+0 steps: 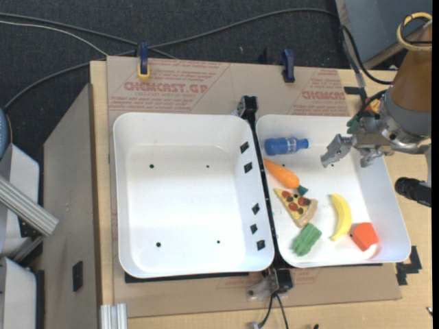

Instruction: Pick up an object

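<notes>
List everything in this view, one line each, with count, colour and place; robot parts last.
Plastic toy bottle: one, blue, top of right bin.
Toy carrot: one, orange, below the bottle.
Toy pizza slice: one, tan with red spots, bin middle.
Green toy vegetable: one, bin bottom.
Toy banana: one, yellow, lower right.
Orange block: one, bottom right corner.
Shallow bins: two, white, side by side.
Clamps: two, blue, cardboard's top edge.
Claw: one, grey, over right bin's upper right.
</notes>
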Tool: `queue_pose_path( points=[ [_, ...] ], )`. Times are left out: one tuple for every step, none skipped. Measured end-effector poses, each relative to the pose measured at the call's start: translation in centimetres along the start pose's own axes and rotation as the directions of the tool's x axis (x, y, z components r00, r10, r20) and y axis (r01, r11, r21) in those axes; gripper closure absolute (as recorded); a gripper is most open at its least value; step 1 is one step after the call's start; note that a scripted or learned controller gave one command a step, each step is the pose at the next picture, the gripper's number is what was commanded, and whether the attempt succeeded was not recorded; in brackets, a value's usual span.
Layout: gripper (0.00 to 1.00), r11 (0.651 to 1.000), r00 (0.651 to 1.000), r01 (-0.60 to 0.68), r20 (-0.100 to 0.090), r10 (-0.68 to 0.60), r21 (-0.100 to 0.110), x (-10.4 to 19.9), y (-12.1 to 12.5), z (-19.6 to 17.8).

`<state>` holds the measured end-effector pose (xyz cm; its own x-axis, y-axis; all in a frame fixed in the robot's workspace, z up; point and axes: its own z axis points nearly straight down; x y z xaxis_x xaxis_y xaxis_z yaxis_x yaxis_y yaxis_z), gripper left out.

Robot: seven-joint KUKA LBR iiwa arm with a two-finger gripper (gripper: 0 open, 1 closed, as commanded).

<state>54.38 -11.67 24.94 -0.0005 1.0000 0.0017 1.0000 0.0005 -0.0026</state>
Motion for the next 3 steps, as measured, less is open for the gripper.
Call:
queue_pose_path(
  points=[
    [0.0,1.0,1.0,0.002,-0.003,-0.002,0.012,2.3,1.1,13.6],
    [0.0,1.0,1.0,-0.001,-0.002,0.001,-0.006,2.4,0.6,16.1],
    [1.0,1.0,1.0,0.0,-0.001,0.0,-0.016,2.4,0.9,14.8]
  ],
)
